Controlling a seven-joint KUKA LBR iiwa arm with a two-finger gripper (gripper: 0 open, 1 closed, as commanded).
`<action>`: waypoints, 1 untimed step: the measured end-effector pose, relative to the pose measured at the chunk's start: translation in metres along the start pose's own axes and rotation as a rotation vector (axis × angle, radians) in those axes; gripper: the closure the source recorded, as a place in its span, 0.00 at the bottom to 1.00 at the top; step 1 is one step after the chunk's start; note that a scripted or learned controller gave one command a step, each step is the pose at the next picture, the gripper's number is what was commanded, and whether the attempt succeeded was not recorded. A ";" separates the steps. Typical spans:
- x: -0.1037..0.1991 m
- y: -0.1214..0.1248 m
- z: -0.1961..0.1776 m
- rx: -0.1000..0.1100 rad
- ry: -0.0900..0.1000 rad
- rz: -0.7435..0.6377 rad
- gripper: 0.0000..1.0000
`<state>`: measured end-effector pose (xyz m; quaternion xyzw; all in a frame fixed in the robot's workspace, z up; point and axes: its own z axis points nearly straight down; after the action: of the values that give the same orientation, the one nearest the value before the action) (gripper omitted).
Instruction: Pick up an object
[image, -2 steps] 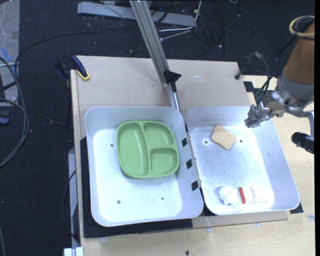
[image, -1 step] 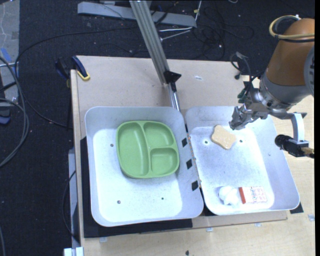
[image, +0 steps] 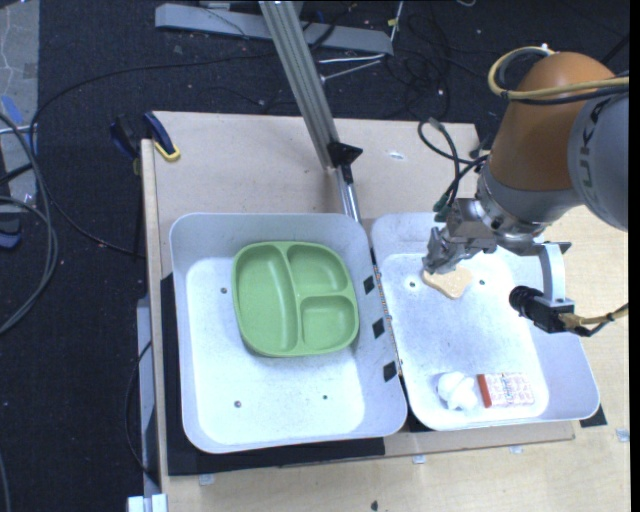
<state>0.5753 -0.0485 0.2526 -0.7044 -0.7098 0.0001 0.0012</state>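
A tan, flat biscuit-like piece (image: 449, 284) lies near the back of the right bin (image: 560, 345). My gripper (image: 440, 262) hangs right over its back left edge, with the fingertips at or touching it. At the front of the same bin sit a small white lump (image: 456, 391) and a red-and-white packet (image: 509, 389), side by side. The grey arm with its orange band reaches in from the upper right.
A green divided plate (image: 296, 297) lies in the left bin (image: 205, 370). A grey metal pole (image: 312, 90) slants down to the back edge between the bins. A black fitting with cable (image: 535, 305) hangs over the right bin's right side.
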 end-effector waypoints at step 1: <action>0.059 -0.005 -0.005 -0.001 0.001 -0.001 1.00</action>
<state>0.5702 0.0105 0.2576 -0.7041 -0.7101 -0.0007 0.0010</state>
